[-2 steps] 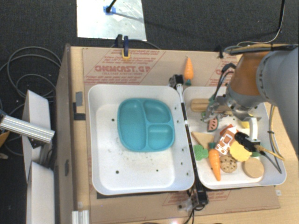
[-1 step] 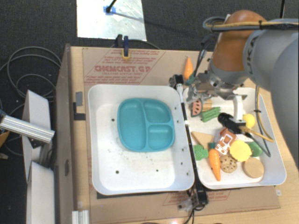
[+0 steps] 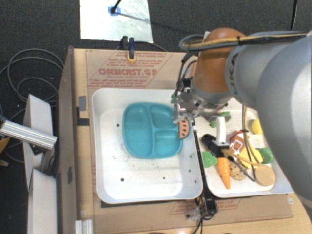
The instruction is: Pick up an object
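On the left, you see a white bin (image 3: pixel 146 189) with a blue tray (image 3: pixel 146 133) lying flat in it. At the tray's right edge hangs a small orange-brown slice (image 3: pixel 184 128) with dark seeds. It sits right under the gripper (image 3: pixel 183 115), at its tips. You can guess the gripper is closed on the slice, since the slice looks lifted above the tray. The slice looks light and thin, maybe a toy piece of fruit. It could be smooth and slip, so the hold should be across its flat sides. To the right, the other bin (image 3: pixel 243 191) has a carrot (image 3: pixel 223 172), a round cookie (image 3: pixel 265 175), a banana (image 3: pixel 251 152) and green bits, all close together.
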Robot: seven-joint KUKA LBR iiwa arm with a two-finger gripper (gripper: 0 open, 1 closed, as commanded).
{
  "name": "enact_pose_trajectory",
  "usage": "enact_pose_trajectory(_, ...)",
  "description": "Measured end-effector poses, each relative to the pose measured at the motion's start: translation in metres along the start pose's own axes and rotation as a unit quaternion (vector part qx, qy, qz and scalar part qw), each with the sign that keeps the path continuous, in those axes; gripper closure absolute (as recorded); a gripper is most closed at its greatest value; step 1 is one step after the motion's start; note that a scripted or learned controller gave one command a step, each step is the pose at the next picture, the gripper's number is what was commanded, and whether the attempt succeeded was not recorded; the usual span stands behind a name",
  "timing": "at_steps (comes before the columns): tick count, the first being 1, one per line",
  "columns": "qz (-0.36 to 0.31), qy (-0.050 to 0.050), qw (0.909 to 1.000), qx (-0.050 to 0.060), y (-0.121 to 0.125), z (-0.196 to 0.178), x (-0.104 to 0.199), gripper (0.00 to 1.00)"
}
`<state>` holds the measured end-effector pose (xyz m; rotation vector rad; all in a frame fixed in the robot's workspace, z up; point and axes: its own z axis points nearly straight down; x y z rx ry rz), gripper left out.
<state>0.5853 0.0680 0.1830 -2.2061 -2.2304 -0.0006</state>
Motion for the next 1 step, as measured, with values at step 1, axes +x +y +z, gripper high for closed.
enact_pose_trajectory(1, 0.008, -0.003, 1.0000, -0.003, 0.0172, -0.0089, -0.0706, 1.00)
